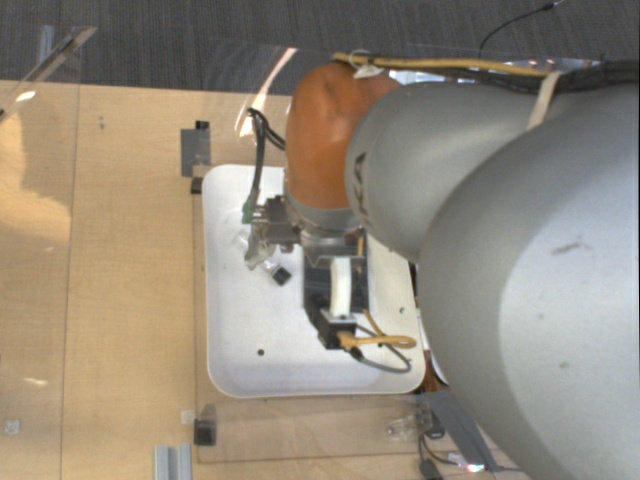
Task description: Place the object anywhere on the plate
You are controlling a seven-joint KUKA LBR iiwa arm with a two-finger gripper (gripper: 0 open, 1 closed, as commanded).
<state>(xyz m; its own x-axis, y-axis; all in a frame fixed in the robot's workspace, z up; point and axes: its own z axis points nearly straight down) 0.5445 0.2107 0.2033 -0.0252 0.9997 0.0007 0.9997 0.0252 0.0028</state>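
We see the gripper (262, 248) low over the shallow white plastic bin (228, 313), hanging off the big grey arm (500, 228). We can't tell how wide it stands. A small black blocky object (281, 274) sits on the bin floor just beside the gripper tip, not visibly held. A tiny dark speck (261, 351) lies well beyond that.

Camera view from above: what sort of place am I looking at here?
Probably a robotics lab or test cell: a big grey-and-orange arm reaches over a shallow white bin on a wooden bench, with grey carpet beyond.
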